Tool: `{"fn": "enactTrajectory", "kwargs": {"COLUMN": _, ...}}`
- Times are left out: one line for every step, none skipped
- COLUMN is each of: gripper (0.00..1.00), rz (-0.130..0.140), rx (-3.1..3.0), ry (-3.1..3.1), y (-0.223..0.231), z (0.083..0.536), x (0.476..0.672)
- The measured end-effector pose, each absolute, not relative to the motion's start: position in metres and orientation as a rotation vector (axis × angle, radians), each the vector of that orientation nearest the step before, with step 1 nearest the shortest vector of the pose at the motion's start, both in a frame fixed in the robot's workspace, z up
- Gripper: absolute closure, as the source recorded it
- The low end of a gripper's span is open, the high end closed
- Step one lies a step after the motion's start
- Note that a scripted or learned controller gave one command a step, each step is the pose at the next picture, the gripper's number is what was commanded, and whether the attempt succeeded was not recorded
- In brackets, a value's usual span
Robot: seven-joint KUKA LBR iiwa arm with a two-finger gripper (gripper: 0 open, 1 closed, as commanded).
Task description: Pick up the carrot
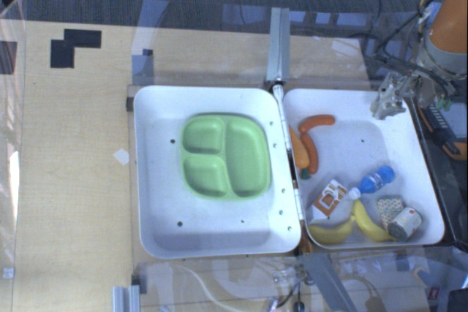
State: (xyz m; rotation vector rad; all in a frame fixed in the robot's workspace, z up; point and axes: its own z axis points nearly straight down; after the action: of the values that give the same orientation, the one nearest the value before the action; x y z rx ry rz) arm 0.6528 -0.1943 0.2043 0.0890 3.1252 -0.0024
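Note:
The carrot (297,148) is a slim orange piece with a small green end, lying along the left wall of the right bin (409,150). A curved red-orange sausage (313,135) lies right beside it and touches it. My gripper (387,103) hangs over the far right corner of the right bin, well to the right of the carrot and apart from it. I see nothing held in it.
Near the right bin's front lie a blue bottle (376,179), a white and orange carton (330,199), two bananas (338,231), and a small can (404,222). The left bin (157,215) holds a green divided plate (223,156). A metal divider (277,47) runs between the bins.

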Motion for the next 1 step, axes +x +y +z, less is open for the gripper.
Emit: {"fn": "enactTrajectory", "kwargs": {"gripper": 1.00, "rz": -0.003, "rx": -0.372, "ry": 3.108, "y": -0.2028, "z": 0.1799, "x": 0.6455}}
